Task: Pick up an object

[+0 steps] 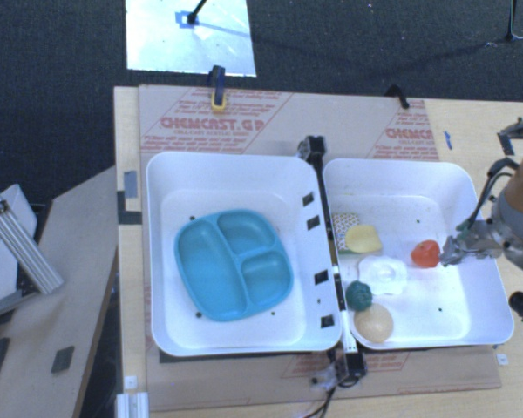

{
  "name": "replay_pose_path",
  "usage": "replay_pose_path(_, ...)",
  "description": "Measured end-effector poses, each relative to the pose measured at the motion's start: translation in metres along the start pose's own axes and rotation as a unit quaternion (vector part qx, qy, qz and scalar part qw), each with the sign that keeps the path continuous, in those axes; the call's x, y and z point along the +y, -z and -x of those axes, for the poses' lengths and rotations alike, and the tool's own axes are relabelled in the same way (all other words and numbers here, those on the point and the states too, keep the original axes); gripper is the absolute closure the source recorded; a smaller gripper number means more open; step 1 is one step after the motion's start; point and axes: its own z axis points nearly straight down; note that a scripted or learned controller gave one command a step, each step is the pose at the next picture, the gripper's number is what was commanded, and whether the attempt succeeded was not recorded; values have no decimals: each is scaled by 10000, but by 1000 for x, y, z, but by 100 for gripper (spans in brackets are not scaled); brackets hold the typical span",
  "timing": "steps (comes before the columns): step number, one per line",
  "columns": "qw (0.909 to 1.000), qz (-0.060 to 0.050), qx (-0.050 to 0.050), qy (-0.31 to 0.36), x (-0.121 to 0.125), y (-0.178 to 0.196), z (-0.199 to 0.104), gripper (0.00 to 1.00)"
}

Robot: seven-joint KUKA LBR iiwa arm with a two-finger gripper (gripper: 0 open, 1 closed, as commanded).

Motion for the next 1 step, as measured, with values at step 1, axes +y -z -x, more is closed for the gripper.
replay_pose_path(1,10000,22,-9,3,4,64,3,100)
